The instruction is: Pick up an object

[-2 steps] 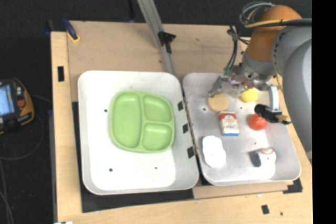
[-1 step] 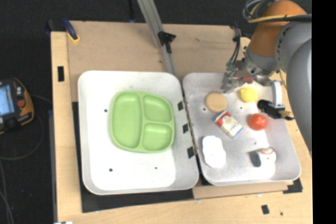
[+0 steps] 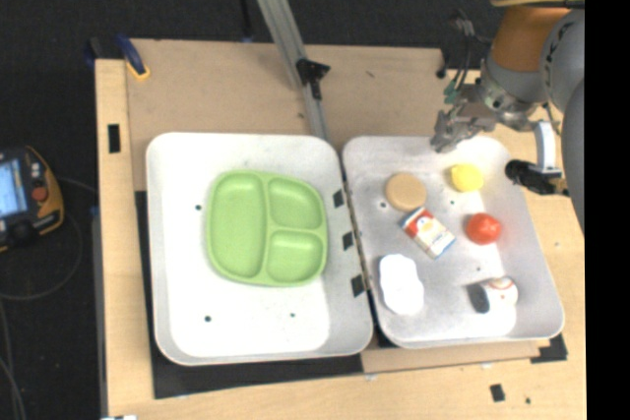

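The gripper (image 3: 445, 139) is hovering over the right bin's (image 3: 532, 251) upper rim, its grip too blurred to judge, while the lemon (image 3: 467, 177) is sitting close at its five o'clock, nearer than the tan disc (image 3: 405, 191) at seven.

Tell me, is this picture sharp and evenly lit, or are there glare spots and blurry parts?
In the camera view, the right bin is washed out by glare near the yellow object; the white object barely stands out from the bin floor; the whole image is soft, and the gripper is too blurred to make out; the floor around the bench is nearly black.
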Robot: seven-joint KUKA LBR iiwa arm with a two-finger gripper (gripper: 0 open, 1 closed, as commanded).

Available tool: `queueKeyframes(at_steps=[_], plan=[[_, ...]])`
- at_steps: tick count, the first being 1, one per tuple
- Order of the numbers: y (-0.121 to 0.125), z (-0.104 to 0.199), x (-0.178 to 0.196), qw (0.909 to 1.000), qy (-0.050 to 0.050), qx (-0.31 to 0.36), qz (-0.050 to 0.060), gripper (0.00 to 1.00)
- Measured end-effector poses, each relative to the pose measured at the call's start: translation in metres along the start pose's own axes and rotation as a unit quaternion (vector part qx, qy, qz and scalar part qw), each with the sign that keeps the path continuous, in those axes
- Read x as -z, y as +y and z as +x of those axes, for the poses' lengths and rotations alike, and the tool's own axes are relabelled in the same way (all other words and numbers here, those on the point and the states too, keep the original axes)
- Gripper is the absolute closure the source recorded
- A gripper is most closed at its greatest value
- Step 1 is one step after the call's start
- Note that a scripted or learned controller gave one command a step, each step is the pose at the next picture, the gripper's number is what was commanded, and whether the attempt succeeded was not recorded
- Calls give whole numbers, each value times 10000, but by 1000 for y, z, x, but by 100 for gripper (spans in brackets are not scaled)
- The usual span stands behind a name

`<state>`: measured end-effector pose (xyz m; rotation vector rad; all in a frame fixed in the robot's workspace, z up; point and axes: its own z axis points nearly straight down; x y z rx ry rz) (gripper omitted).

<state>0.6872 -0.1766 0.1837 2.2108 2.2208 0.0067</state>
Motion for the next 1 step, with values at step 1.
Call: queueKeyframes(at_steps=[1], plan=[[2, -1, 55, 10000, 4, 1, 6, 100]])
